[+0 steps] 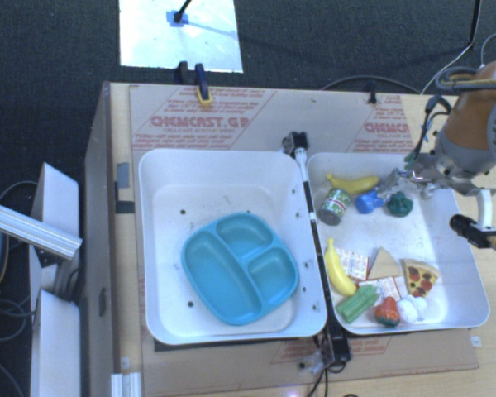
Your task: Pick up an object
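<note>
Dark green toy [399, 204]: rounded, resting on right bin floor, 1 o'clock corner, beside blue toy [366, 203].

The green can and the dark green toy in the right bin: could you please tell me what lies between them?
In the camera view, a small blue toy lies between the green can and the dark green toy.

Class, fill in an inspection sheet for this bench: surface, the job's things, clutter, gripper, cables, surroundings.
Surface: brown bench board bearing two white bins.
Job's things: right bin holds toy food, among them a banana, a pizza slice, a can.
Clutter: blue divided tray in the left bin.
Gripper: gripper low over the right bin's far side; grasp unclear.
Cables: black cable at the arm.
Surroundings: dark carpet, pale sheet.
</note>
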Robot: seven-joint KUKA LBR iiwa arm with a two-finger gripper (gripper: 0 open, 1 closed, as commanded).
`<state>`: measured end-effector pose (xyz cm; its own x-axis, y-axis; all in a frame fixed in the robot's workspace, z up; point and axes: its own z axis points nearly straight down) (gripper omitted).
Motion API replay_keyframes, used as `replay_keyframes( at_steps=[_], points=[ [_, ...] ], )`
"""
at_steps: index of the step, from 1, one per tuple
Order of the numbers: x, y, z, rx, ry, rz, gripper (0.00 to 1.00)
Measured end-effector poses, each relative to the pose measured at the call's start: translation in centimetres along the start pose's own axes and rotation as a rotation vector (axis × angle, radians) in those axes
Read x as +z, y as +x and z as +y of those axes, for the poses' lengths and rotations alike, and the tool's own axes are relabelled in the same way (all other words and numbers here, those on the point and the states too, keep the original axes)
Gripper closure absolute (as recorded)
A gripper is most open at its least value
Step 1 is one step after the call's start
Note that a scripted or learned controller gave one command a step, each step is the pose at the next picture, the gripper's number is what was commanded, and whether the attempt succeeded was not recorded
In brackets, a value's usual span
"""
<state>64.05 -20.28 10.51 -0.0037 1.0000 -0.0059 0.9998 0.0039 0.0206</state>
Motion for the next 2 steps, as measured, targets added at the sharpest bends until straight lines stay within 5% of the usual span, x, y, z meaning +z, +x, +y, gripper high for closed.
replay_keyframes(
  at_steps=[1,2],
  points=[
    [0.4,2.2,-0.6,0.002,-0.003,0.0,0.0],
    [1.9,-0.4,-0.4,0.001,0.016,0.004,0.0]
  ],
)
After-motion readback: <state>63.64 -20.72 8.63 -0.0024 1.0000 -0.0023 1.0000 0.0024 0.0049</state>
